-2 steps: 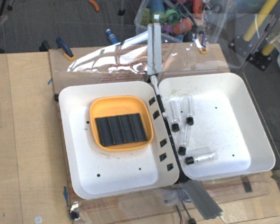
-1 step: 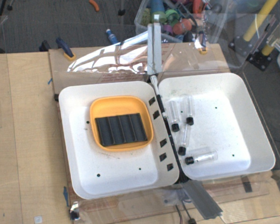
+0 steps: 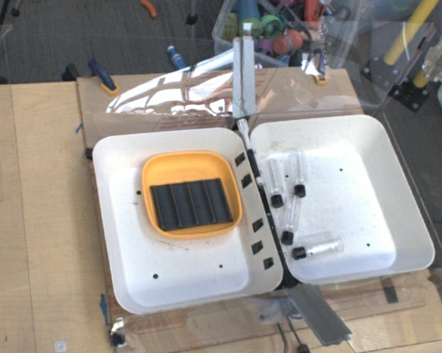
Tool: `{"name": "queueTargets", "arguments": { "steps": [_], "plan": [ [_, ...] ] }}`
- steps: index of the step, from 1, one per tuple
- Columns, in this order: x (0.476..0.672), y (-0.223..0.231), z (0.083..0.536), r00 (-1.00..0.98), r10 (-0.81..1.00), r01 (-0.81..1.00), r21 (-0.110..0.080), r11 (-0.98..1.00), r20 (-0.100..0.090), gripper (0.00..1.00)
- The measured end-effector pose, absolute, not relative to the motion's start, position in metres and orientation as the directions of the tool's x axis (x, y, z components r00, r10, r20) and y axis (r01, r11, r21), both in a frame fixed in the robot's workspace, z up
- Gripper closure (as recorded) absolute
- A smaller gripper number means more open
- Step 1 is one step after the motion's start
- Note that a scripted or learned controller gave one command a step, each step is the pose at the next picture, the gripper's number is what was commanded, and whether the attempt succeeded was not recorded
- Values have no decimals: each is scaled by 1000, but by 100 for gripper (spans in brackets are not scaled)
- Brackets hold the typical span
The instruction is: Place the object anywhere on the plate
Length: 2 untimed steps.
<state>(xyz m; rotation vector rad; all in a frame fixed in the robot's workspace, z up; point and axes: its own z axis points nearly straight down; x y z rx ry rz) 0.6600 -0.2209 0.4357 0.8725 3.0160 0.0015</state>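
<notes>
plate (image 3: 190, 169), orange, left bin (image 3: 126, 216), bearing black ribbed block (image 3: 191, 203) squarely inside its rim; placement judged complete; clear tubes (image 3: 286, 186) lie in right bin (image 3: 373, 199); gripper state: cannot tell.

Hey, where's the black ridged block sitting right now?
The black ridged block lies flat on the orange plate in the left bin of the camera view, across the divider from the clear tubes in the right bin.
</notes>
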Motion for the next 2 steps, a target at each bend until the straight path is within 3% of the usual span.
{"name": "queueTargets", "arguments": {
  "steps": [1,2],
  "plan": [
    [650,-222,436,-973,231,231,2,973,-3,100],
    [660,-222,436,-988,-151,-151,-1,989,-9,100]
  ]
}}
